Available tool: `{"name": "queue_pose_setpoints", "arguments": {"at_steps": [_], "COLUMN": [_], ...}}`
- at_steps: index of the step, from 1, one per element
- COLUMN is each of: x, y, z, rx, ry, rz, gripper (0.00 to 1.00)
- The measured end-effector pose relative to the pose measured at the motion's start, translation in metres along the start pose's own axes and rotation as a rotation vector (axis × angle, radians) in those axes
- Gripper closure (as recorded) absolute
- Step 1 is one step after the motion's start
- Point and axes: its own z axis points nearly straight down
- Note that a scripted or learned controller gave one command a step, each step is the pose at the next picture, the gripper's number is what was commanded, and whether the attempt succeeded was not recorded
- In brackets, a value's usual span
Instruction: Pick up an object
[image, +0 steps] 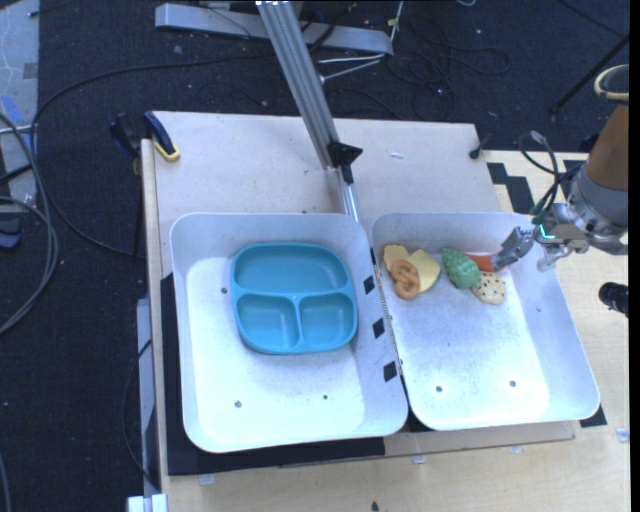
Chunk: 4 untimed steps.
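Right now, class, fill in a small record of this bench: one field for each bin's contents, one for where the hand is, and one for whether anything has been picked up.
left bin: a blue divided plate with three compartments
right bin: small toy foods bunched near the far edge: a pretzel on a yellow piece, a green piece, an orange piece, a speckled cookie
hand: over the right bin's far right corner, beside the orange piece
picked up: nothing seen between its fingers

Arm (608, 175) from the right — gripper (530, 248) low, fingers spread
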Motion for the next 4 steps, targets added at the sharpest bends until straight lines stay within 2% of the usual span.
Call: {"name": "queue_pose_setpoints", "arguments": {"at_steps": [1, 2, 3, 4], "x": [0.0, 0.0, -0.003, -0.003], "y": [0.001, -0.003, -0.006, -0.005], "z": [-0.001, 0.042, 0.106, 0.109], "rx": [-0.002, 0.001, 0.003, -0.002], "ry": [-0.001, 0.0, 0.001, -0.002], "rz": [0.0, 0.001, 0.002, 0.001], "gripper": [0.0, 0.0, 0.0, 0.0]}}
